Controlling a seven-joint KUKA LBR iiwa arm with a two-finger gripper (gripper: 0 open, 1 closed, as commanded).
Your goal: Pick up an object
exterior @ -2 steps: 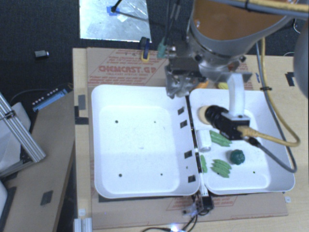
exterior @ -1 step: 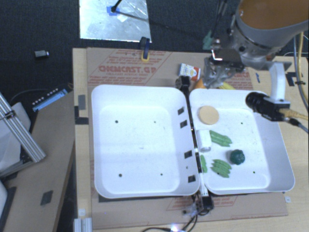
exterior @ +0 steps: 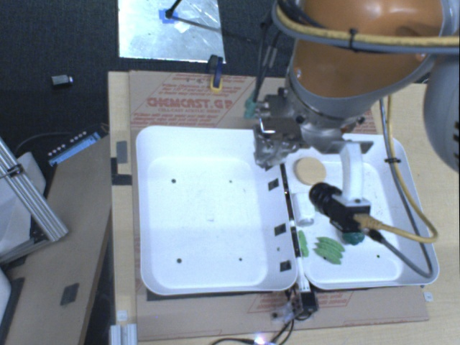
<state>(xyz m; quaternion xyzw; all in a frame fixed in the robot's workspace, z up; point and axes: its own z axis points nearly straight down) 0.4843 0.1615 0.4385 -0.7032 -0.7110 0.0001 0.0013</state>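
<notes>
Cardboard (exterior: 187,103) underlies two white bins, and the right bin (exterior: 402,264) is the landmark. Its tan disc (exterior: 310,169) lies near the back, just right of the gripper (exterior: 269,149) at the divider; green leaf pieces (exterior: 328,248) lie toward the front. I cannot tell the gripper's state. The disc looks the nearer target.

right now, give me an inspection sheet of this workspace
surface: two shallow white bins side by side on a cardboard sheet
job's things: round tan disc, green leafy piece, small green strip, small white block, all in the right-hand bin
clutter: nothing seen
grippers: grey metal gripper low over the divide between the bins, near their far edge
cables: yellow cable looping over the right-hand bin
surroundings: shiny metal plate on dark floor
</notes>
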